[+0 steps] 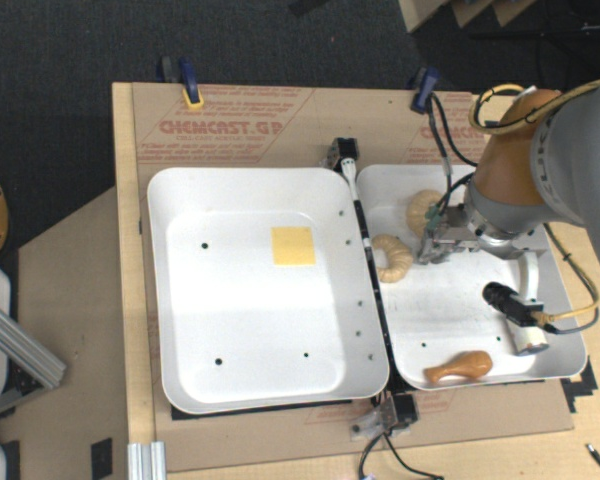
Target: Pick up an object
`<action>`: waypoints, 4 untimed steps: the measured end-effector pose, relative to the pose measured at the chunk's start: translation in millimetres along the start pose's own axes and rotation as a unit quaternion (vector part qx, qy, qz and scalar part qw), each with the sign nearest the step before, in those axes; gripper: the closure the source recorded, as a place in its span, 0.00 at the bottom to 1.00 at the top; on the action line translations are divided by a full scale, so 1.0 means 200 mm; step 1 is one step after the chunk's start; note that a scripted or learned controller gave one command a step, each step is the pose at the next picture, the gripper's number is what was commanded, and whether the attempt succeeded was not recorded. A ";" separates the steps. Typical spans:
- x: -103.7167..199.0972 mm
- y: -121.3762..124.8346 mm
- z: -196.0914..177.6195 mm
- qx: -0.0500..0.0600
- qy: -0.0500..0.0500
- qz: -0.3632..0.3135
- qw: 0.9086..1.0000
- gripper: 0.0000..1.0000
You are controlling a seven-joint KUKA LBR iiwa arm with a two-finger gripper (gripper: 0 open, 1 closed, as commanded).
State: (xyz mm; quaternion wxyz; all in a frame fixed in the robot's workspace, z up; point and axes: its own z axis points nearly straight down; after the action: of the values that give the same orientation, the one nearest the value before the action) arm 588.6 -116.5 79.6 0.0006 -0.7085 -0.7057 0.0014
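Two shallow white bins (180, 208) sit on a cardboard-topped bench. At right of frame, the grey arm's two-finger gripper (436, 240) hovers beside a pale, curled croissant-shaped toy (390, 256); its grasp apparently empty. A clean pick likely means centring squarely over the toy before closing.
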 end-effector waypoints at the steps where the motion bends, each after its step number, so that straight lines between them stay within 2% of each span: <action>1: 0.36 0.19 -0.57 -0.009 0.001 -0.006 1.000 1.00; 2: 0.66 0.21 -0.81 -0.006 0.001 -0.006 1.000 1.00; 3: 1.15 0.05 -1.21 -0.006 0.003 -0.008 1.000 1.00; 4: 1.41 -0.04 -1.24 -0.003 0.002 -0.006 1.000 1.00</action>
State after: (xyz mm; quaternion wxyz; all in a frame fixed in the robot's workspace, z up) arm 582.9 166.5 328.1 -0.0004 -0.7046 -0.7096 -0.0021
